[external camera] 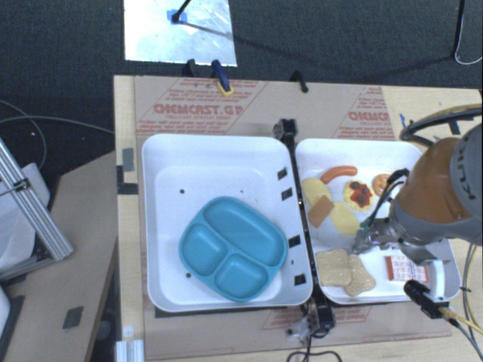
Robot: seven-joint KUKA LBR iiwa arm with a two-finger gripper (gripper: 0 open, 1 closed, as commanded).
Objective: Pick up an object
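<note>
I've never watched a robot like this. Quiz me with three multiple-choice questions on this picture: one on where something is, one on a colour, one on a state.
1. Where is the divided plate?
A. left bin
B. right bin
C. on the floor

2. What colour is that plate?
A. red
B. blue
C. black

3. How does the sausage lie?
A. on the plate
B. stacked on the bread
C. loose in the right bin

Answers: 1 A, it rests on the left bin floor. 2 B, it is light blue. 3 C, it lies near that bin's far wall.
</note>
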